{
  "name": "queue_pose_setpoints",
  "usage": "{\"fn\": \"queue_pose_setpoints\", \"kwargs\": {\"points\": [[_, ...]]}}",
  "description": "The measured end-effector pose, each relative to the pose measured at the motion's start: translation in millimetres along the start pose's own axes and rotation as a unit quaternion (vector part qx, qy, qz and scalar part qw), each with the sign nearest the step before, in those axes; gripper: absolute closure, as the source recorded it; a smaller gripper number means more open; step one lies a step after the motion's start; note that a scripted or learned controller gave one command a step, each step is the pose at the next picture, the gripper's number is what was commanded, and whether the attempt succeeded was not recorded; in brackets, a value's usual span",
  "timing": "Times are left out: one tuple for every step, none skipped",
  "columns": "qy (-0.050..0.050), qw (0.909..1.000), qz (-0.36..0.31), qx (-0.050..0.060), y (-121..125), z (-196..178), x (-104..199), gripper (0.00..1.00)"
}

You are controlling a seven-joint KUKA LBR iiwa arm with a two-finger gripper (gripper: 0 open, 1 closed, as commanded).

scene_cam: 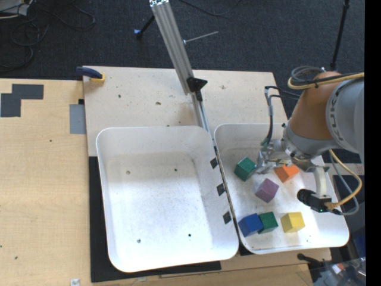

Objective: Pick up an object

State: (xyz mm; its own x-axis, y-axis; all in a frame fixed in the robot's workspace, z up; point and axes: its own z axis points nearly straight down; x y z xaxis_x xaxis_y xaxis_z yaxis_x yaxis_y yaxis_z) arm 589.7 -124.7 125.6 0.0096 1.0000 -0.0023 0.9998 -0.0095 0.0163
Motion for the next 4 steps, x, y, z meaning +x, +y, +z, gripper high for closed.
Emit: {"fn": "queue_pose_setpoints", "kwargs": {"points": [[0.001,1.0000,-0.005,0.008,0.2,-42.4,1.4,1.00],[0.001,1.0000,-0.005,0.007,-4.4,-86.9,-3.4,1.00],[0.001,1.0000,-0.005,0.008,-4.2,-106.0,-5.4,1.00],[0.002,0.9999,-0.006,0.009,5.4,-101.6,35.9,1.00]]}}
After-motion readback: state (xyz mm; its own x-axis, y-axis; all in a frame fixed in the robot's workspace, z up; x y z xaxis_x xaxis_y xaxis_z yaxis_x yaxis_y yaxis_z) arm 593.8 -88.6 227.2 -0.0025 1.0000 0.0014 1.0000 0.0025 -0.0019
